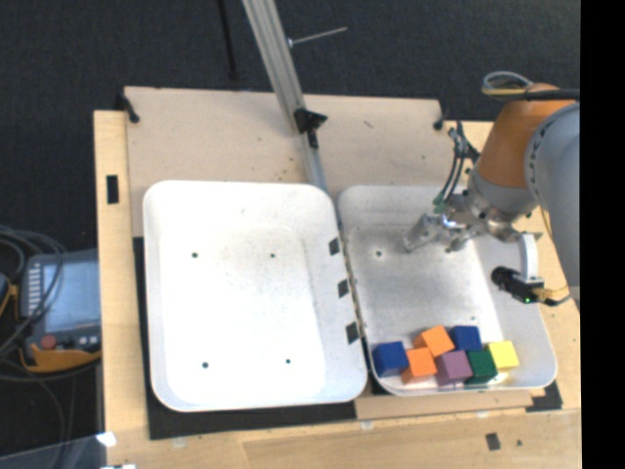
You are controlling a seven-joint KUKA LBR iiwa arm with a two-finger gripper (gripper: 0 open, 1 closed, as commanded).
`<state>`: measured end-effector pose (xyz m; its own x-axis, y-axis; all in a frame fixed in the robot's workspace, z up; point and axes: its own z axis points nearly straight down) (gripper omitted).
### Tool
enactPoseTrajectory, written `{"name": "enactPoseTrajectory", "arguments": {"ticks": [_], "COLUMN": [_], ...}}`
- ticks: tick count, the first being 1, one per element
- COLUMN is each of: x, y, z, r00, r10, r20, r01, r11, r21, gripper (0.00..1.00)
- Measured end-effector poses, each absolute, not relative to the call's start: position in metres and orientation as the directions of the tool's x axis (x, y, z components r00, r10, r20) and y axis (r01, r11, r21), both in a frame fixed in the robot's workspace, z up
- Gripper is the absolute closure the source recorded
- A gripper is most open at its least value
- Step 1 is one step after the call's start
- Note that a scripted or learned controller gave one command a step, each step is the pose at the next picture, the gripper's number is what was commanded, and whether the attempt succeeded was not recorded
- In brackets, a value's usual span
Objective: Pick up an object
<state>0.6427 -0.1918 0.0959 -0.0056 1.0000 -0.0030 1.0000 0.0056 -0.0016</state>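
- Small coloured cubes (444, 355) are clustered at the right white bin's (391, 218) near edge.
- The grey metal gripper (444, 231) is poised well apart above; its finger state cannot be told.

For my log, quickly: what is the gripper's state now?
Gripper: cannot be told; it is above the right bin, away from the blocks.

This looks like a robot lab. A wooden worktop (244, 145) holds two white bins (244, 291), a metal pole (278, 52) stands behind them, and a small control screen (61, 296) with wires sits beside it.
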Motion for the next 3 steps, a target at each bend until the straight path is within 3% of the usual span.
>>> {"name": "enactPoseTrajectory", "arguments": {"ticks": [1, 3], "x": [0.645, 0.639], "y": [-0.194, -0.191], "z": [0.111, 0.219], "r00": [-0.008, -0.009], "r10": [1.000, 1.000], "r20": [-0.007, -0.002], "r01": [1.000, 1.000], "r11": [0.008, 0.009], "r21": [0.006, 0.009], "gripper": [1.00, 1.00]}}
